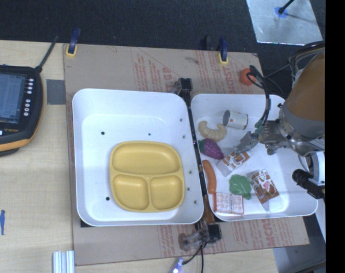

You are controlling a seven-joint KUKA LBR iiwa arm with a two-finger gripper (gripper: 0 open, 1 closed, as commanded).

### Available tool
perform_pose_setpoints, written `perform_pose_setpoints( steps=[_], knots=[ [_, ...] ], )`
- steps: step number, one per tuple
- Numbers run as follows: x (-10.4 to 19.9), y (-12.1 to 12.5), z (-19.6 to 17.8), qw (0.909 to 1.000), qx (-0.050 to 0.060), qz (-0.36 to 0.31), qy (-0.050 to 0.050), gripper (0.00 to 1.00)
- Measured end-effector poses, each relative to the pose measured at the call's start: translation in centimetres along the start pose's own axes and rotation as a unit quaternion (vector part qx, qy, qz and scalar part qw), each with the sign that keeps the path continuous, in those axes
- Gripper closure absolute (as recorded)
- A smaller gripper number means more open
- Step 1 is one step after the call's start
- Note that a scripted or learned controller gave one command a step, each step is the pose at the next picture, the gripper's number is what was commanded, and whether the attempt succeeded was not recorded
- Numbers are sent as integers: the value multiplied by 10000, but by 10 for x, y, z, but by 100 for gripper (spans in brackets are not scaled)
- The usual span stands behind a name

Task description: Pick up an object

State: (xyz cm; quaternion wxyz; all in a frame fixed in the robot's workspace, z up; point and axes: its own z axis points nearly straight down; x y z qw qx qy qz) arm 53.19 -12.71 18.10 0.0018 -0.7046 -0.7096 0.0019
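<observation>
The right bin (pixel 298 209) holds several small things: a white cup on its side (pixel 236 119), a beige curved piece (pixel 213 131), a purple eggplant (pixel 212 149), an orange carrot (pixel 209 176), a green leafy toy (pixel 239 185), a red-and-white packet (pixel 229 203) and a brown packet (pixel 265 186). My gripper (pixel 248 142) reaches in from the right and hangs low over the bin's middle. Its tip is just above and to the right of a small white-and-red packet (pixel 234 160). Nothing visible is held in it.
The left bin (pixel 93 118) carries a yellow divided plate (pixel 147 175). A teach pendant (pixel 10 107) lies on the bench at far left. Blue-and-yellow clamps (pixel 73 41) hold the cardboard sheet at the back. The arm's grey body (pixel 303 112) overhangs the right bin's right side.
</observation>
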Motion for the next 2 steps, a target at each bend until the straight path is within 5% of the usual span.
perform_pose_setpoints(
  steps=[1,2],
  knots=[
    [1,29,90,10000,0,2,-2,0],
    [0,30,78,10000,-4,-13,-10,100]
  ],
)
